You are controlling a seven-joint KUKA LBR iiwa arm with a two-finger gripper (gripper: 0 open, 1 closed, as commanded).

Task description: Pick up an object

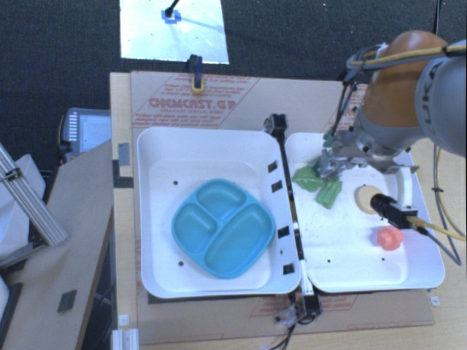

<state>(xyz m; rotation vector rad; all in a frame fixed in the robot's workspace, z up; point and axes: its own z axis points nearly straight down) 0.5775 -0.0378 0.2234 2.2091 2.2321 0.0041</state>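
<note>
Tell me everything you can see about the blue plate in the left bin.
The blue plate is a light blue, plastic-looking tray with rounded corners and three compartments: two small, one long. It lies flat and turned at a slant on the floor of the left bin, toward the front right part, close to the divider. Its compartments hold nothing. The gripper is over the right bin, away from it.

The arm (430, 86) is grey, a thick rounded casing with a broad, glossy orange band bulging above the wrist. Faint dark lettering runs down the grey shell near the right edge, too blurred to read. Thin cables, some pale and some dark, loop over the top of the orange band and trail down its left side. The end effector (332, 168) is a small cluster of silvery-grey metal parts below the wrist.
</note>
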